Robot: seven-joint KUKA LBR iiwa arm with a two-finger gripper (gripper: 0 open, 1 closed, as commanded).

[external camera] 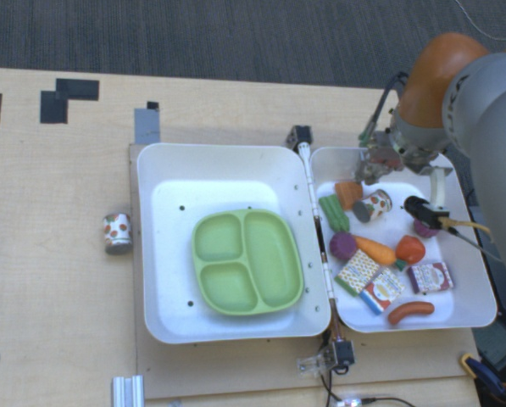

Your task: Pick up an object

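Toys crowd the right bin [481, 308], which explains why the gripper [376, 170] hangs at its far corner, just above the orange piece [349, 193] and little can [378, 201]; whether anything is clamped, I cannot tell. Bin walls sit close behind it. Open room lies leftward, over the green tray [247, 262].

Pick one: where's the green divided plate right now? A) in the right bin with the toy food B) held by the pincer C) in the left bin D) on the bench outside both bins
C: the green divided plate lies flat on the floor of the left bin, while the pincer is over the right bin with the toy food.
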